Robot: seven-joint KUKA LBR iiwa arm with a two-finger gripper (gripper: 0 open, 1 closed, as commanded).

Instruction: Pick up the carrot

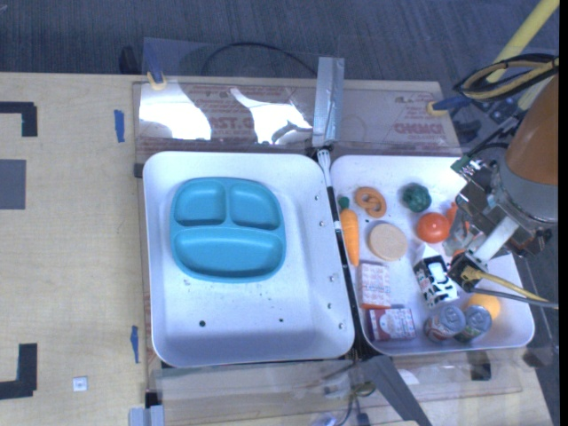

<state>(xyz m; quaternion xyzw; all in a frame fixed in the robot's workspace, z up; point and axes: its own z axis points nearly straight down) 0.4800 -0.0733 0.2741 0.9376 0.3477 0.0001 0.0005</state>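
While the arm hangs over the right bin from the right side, we see the carrot lying along that bin's left wall, just beside the divider, green top pointing away from us, tip toward us. It is apart from the hand, which sits low over the bin's right half, near the black-and-white carton and the tomato. Hand state: we cannot tell, its tip is lost among the clutter, and nothing shows as held.

Between hand and carrot lie a tan round cracker and a pretzel; a red-and-white packet sits just below the carrot's tip. The left bin carries a blue divided plate.

We judge the pick not started: the hand needs to cross left over the cracker. The carrot hugging the wall probably leaves little room for a finger on that side, so a lengthwise-straddling grip looks risky.
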